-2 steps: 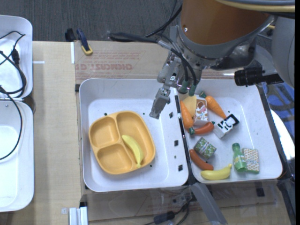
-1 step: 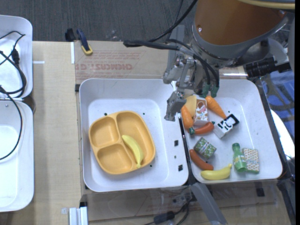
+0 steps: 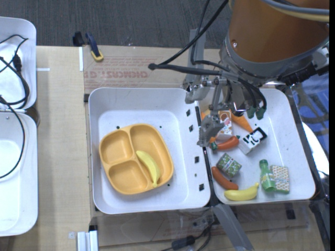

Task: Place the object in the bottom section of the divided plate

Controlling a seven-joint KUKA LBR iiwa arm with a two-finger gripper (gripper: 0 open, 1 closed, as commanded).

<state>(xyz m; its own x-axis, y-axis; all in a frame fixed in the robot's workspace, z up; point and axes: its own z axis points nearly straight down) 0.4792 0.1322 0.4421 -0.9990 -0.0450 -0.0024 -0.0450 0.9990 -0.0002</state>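
A yellow divided plate [image 3: 116,146] lies in the left bin [image 3: 104,109]. A yellow banana [image 3: 149,166] rests in the plate, along its right side, with its lower end near the divider of the bottom section. My gripper [image 3: 208,133] hangs low over the left edge of the right bin [image 3: 298,140], just beside a red sausage [image 3: 227,143] and a small orange-and-white carton [image 3: 225,121]. The arm's wrist and cables cover the gripper from above.
The right bin also holds a carrot [image 3: 242,122], a white box with black print [image 3: 253,139], a green box [image 3: 229,165], a second red sausage [image 3: 224,178], another banana [image 3: 242,193], a green bottle [image 3: 267,175] and a tan packet [image 3: 280,178].
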